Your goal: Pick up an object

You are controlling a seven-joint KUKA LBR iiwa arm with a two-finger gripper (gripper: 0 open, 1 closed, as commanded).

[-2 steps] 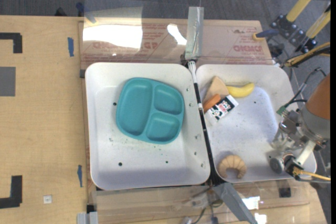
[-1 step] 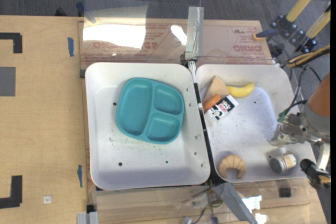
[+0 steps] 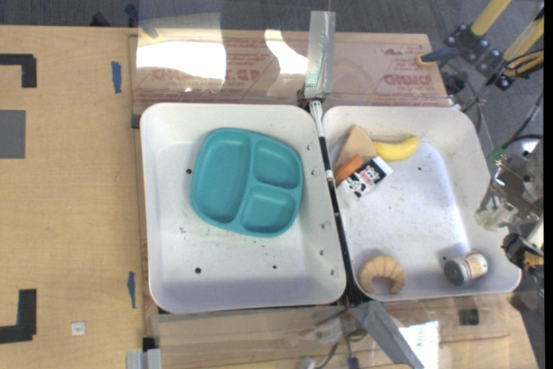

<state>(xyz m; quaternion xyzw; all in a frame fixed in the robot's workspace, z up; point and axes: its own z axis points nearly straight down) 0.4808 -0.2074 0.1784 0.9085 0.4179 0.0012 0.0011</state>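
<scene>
The right bin holds several objects. A yellow banana lies at its far side, next to an orange-brown wedge and a small white packet with red and black print. A tan croissant sits at the near edge. A small can lies on its side in the near right corner. My gripper hangs at the view's right edge, over the right bin's outer rim, above and to the right of the can. Nothing is seen held in it.
The left bin holds a teal divided plate. A raised divider separates the two bins. A clear panel stands behind them. Yellow struts and cables crowd the far right.
</scene>
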